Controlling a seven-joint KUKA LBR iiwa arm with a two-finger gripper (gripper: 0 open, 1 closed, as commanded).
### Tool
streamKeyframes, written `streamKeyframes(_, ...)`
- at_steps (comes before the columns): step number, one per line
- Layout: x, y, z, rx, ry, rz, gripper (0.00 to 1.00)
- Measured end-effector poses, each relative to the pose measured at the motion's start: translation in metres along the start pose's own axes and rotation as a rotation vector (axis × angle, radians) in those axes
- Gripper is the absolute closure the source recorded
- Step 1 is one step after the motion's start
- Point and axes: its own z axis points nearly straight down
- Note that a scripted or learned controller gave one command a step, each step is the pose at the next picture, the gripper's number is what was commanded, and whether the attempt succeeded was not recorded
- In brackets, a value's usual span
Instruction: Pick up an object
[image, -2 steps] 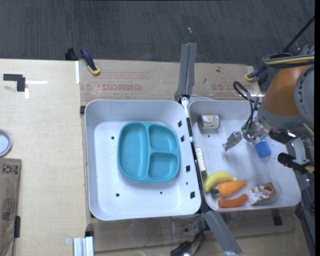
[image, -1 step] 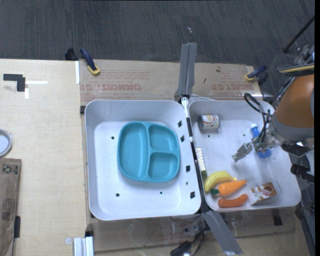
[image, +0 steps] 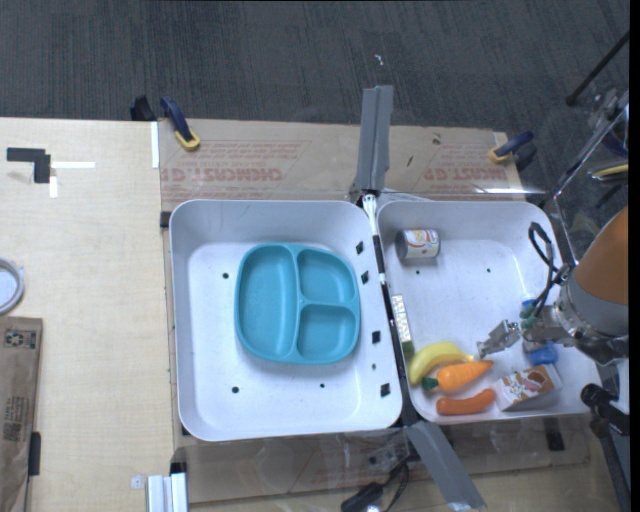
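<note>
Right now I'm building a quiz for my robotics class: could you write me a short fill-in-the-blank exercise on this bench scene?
1. The blue divided plate lies in the ____ bin.
2. The plate has ____ compartments.
3. The small can lies on its side in the right bin, near its ____ edge.
4. The banana lies beside an orange toy ____.

Missing words: left; three; far; carrot

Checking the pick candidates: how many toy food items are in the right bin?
3, clustered at the right bin's near edge: a banana, an orange carrot touching it, and a red-orange sausage-like piece nearest the rim. More may be hidden under the arm.
</note>
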Motion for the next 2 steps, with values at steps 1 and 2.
streamKeyframes(1, -0.007, -0.001, -0.009, -0.003, -0.019, 0.007, 1.00)
streamKeyframes(2, -0.018, -0.008, 0.000, 0.003, -0.032, -0.251, 1.00)
